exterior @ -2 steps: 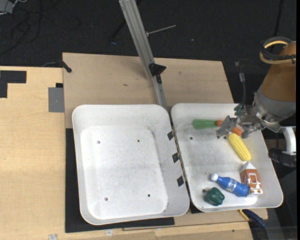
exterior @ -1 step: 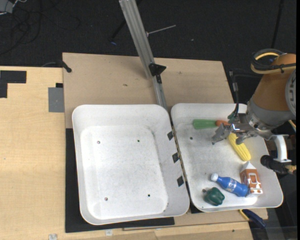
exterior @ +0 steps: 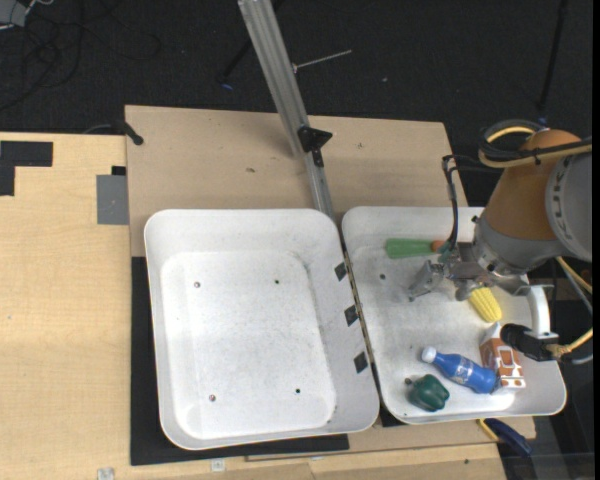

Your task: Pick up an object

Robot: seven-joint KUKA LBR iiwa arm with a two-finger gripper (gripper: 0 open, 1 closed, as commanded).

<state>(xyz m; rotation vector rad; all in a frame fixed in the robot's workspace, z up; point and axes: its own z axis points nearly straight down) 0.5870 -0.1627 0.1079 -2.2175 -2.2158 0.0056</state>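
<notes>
My gripper [exterior: 440,286] hangs low over the right bin [exterior: 400,318], its fingers spread open with nothing between them. A green object with an orange end [exterior: 412,249] lies just behind it. Close to its right finger, on the right, lies a yellow corn cob [exterior: 485,304]. Nearer the front are a blue bottle with a white cap [exterior: 462,370], a dark green pepper-like piece [exterior: 428,394] and a brown and white item [exterior: 506,359].
The left bin [exterior: 245,328] sits beside the right one, with black clips [exterior: 351,314] along their shared edge. A slanted metal rail [exterior: 285,93] rises behind the bins. The arm's orange band [exterior: 525,193] and cables stand over the right bin's far right.
</notes>
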